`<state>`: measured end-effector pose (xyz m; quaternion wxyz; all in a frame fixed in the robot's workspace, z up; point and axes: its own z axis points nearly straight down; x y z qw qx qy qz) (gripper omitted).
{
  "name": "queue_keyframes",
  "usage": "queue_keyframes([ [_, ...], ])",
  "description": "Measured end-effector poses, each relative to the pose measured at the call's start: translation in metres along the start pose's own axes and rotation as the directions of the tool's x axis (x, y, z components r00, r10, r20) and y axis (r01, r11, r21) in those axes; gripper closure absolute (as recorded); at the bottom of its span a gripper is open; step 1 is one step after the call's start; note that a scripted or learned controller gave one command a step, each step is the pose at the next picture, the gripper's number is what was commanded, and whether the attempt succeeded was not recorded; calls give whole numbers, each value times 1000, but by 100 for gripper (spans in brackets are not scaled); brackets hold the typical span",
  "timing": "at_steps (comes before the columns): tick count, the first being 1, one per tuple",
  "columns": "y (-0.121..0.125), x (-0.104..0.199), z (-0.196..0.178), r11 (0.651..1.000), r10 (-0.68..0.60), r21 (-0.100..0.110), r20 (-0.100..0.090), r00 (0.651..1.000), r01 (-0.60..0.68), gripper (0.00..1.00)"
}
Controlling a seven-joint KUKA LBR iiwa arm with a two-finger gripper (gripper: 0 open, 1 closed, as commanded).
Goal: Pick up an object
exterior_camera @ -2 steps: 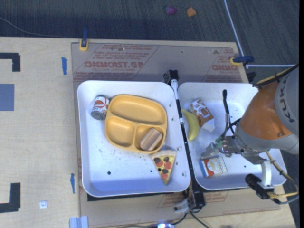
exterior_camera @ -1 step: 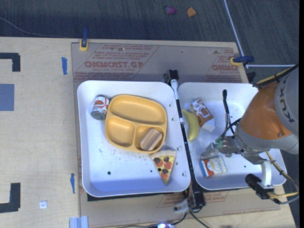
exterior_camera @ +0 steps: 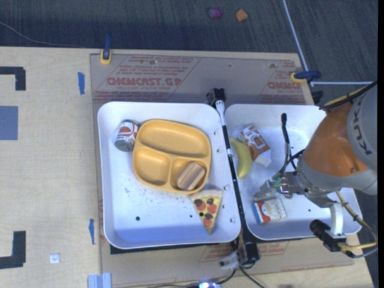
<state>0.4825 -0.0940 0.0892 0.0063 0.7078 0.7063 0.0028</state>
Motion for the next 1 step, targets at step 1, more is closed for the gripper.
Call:
queue_keyframes([
  [1,0,0,0,1000,0,0,0,1000,0,0],
])
